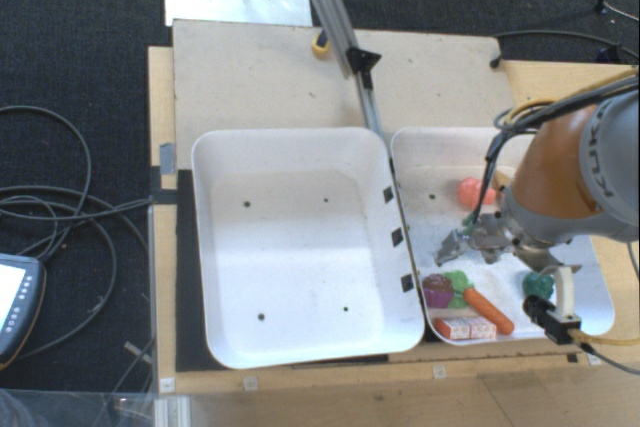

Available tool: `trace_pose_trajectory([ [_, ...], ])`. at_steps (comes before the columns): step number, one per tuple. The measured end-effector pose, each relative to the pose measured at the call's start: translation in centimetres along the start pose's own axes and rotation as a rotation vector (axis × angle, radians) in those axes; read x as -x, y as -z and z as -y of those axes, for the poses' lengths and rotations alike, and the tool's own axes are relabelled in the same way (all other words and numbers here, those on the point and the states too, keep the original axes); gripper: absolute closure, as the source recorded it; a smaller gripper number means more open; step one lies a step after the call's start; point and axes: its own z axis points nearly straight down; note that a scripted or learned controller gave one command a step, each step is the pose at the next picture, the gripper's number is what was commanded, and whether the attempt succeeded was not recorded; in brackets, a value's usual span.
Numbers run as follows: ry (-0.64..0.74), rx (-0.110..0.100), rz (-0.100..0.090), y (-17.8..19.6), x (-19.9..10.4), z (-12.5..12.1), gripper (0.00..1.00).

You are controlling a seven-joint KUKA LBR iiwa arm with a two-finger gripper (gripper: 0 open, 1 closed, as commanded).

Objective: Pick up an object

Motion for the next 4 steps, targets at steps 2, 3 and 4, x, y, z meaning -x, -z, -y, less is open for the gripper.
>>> trace_pose_trajectory([
  [2, 0.006, 0.012, 0.002, 6.1, -0.2, -1.1, 1.00],
  [3, 0.005, 0.012, 0.003, 10.6, 0.4, -1.2, 1.00],
  [4, 0.007, 0.013, 0.002, 16.1, -0.6, -1.0, 1.00],
])
